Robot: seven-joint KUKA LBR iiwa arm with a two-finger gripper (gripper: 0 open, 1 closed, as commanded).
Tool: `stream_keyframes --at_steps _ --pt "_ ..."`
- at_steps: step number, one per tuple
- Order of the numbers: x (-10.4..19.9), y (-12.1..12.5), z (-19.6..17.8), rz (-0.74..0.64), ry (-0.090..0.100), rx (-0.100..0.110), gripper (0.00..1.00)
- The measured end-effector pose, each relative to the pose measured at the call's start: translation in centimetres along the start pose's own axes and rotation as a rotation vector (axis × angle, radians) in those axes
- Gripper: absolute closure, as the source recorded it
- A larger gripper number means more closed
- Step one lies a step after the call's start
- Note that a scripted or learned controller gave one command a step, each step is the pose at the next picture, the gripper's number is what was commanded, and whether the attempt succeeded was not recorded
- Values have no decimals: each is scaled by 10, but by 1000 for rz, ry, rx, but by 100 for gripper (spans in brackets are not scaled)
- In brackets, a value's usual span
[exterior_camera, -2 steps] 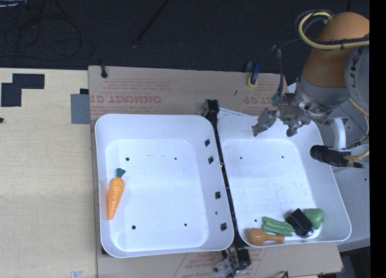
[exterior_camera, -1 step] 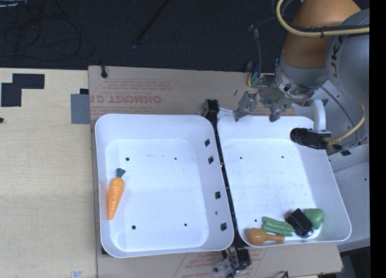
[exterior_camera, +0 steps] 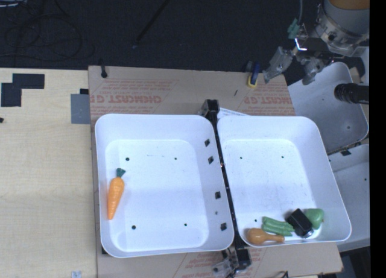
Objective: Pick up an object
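Observation:
An orange toy carrot (exterior_camera: 115, 193) with a green top lies near the left wall of the left bin (exterior_camera: 151, 122). In the front right corner of the right bin (exterior_camera: 271, 123) sit a tan pear-shaped toy (exterior_camera: 263, 236), a green pod (exterior_camera: 277, 226), a black block (exterior_camera: 300, 222) and a light green piece (exterior_camera: 315, 215), all close together. My gripper (exterior_camera: 297, 66) hangs high beyond the back right of the right bin, over the cardboard, far from every object. Its fingers are spread open with nothing between them.
Both bins rest on a brown cardboard sheet (exterior_camera: 163, 93) on the wooden bench. A black divider clip strip (exterior_camera: 218, 174) runs between the bins. A small yellow and blue item (exterior_camera: 253, 76) stands on the cardboard near the gripper. Cables lie on the dark floor behind.

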State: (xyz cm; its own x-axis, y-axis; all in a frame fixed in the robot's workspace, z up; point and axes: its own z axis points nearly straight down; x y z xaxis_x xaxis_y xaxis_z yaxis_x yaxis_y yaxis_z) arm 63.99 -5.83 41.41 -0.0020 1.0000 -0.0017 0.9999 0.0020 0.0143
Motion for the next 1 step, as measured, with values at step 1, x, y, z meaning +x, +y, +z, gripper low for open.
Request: stream_keyframes --at_steps 1 --pt "229 -20 -67 -14 6 12 0"
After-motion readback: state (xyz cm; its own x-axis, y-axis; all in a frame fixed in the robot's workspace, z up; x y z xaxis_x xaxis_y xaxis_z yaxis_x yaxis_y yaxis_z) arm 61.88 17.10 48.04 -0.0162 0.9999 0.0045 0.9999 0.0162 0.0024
